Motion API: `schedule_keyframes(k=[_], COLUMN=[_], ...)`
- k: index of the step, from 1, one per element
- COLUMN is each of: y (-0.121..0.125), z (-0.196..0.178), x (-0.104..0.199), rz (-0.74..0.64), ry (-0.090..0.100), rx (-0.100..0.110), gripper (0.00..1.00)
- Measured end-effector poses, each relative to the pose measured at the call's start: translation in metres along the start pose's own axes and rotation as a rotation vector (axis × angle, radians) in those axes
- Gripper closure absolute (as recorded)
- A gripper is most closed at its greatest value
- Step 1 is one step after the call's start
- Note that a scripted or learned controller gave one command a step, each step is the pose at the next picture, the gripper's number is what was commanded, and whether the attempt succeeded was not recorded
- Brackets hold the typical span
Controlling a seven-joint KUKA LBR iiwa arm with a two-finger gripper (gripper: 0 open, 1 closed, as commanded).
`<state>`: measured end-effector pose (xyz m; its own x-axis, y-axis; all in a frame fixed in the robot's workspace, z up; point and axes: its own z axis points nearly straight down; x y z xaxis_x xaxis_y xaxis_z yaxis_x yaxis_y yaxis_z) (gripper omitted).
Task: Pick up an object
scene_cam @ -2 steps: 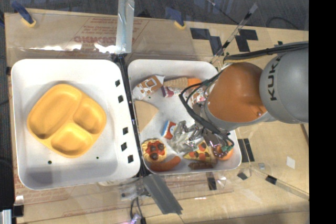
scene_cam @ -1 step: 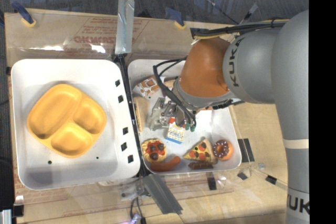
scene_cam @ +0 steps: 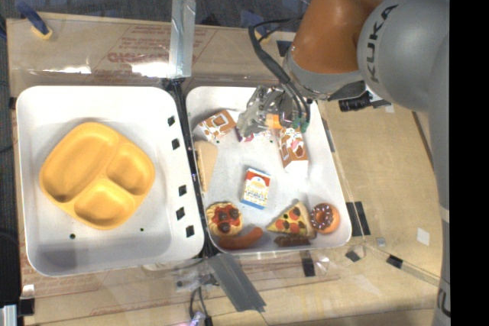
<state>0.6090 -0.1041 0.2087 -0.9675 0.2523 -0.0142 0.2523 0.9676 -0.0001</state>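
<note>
The arm [scene_cam: 382, 34] reached in from the right, its tool [scene_cam: 267, 112] low over the right bin [scene_cam: 229, 187]; its grip could not be told.

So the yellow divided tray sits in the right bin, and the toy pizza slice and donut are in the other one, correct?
Not quite: the camera view shows the yellow divided tray in the left bin. The toy pizza slice and donut are in the other one, the right bin.

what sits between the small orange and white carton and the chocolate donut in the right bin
In the camera view, the pizza slice lies between the carton and the donut, near the front wall of the right bin. It lies next to the donut.
</note>
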Motion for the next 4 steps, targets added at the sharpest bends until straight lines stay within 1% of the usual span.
schedule_keyframes(k=[1,3,4], y=[0.055,0.056,0.113], z=[-0.021,-0.042,0.019], x=[-0.031,-0.033,0.032], rz=[0.022,0.014,0.058], ry=[0.009,0.004,0.019], rx=[-0.001,0.0,0.001], gripper=[1.0,1.0,1.0])
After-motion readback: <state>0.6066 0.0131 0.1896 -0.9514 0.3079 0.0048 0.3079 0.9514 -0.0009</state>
